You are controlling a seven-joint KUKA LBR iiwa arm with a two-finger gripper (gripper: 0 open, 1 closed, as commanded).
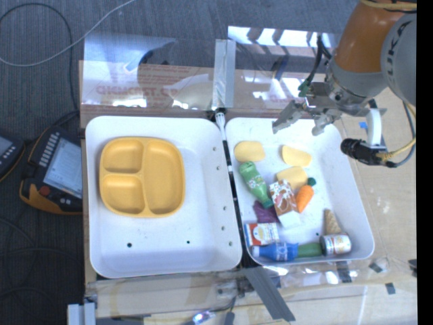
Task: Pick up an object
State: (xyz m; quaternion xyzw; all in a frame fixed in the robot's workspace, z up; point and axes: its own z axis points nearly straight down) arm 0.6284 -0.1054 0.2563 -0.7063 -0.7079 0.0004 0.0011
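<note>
— So, had it picked anything up yet?

— Not that I could see. The grey two-finger gripper (302,117) hung in the upper right of the frame, over the far rim of the right-hand shallow white bin (358,202), its fingers spread wide with nothing between them.

— And the objects?

— All lying in that bin: a green plastic bottle (255,180), a small orange toy carrot (305,196), pale yellow wedges (296,156) near the top, a blue bottle (276,252) and a small tin can (336,244) along the lower edge. The yellow divided plate (142,176) sat alone in the left white bin (162,249).

— So everything was left to do?

— I'd say so: choosing, descending, closing, lifting.
</note>
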